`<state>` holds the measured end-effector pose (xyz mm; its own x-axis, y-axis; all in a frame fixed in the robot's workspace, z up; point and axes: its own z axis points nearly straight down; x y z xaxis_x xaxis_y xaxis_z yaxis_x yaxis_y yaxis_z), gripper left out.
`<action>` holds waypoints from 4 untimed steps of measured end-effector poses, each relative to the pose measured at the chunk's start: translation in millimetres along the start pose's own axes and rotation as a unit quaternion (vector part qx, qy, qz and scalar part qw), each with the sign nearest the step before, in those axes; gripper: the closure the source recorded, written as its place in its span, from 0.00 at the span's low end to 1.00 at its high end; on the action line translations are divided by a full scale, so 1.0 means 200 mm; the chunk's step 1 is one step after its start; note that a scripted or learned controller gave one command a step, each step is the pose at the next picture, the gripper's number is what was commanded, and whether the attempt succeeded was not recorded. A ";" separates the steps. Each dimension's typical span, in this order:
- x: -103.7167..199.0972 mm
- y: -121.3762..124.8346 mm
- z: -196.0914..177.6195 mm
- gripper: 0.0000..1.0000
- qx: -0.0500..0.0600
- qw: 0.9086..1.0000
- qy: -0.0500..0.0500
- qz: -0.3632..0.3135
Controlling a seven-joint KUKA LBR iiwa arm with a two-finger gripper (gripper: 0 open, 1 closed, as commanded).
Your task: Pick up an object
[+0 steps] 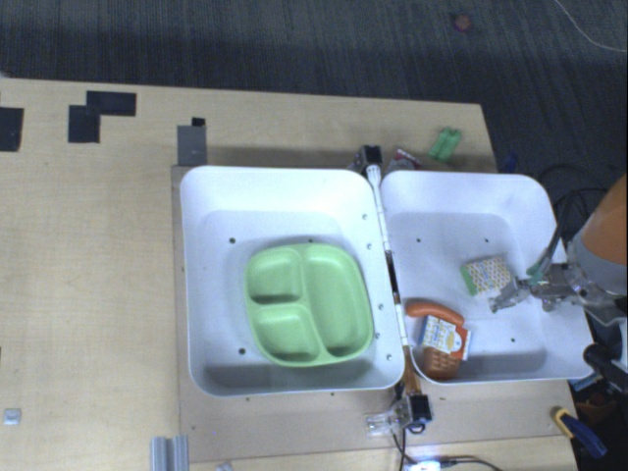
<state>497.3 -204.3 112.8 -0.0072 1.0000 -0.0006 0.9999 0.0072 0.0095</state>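
Observation:
In the right bin point(461, 199) a small square packet with a green pattern point(486, 274) lies flat near the middle. Toward the front left corner a brown-orange object point(435, 314) lies under a white and blue labelled packet point(444, 336). My gripper point(525, 298) hangs over the right part of this bin, just right of and slightly nearer than the green packet. It is open, with nothing between its fingers point(501, 300). The arm's orange band point(606, 226) shows at the right edge.
The left bin point(211, 263) holds a green divided plate point(309, 302). A small green object point(446, 144) lies on the bench behind the bins. Clamps and cables sit at the seam between the bins, at back point(370, 157) and front point(407, 412).

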 end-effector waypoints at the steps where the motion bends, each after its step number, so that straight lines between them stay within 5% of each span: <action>1: 0.00 0.01 -0.05 1.00 -0.002 1.000 0.000 -0.001; 2: 0.00 0.01 -0.05 0.00 -0.002 1.000 0.000 -0.001; 3: 0.10 0.05 0.13 0.00 0.002 1.000 -0.001 0.002; 4: 0.11 0.06 0.07 1.00 -0.001 1.000 -0.002 0.001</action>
<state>509.2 -183.1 98.2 -0.0058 1.0000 -0.0039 0.9999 0.0059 0.0123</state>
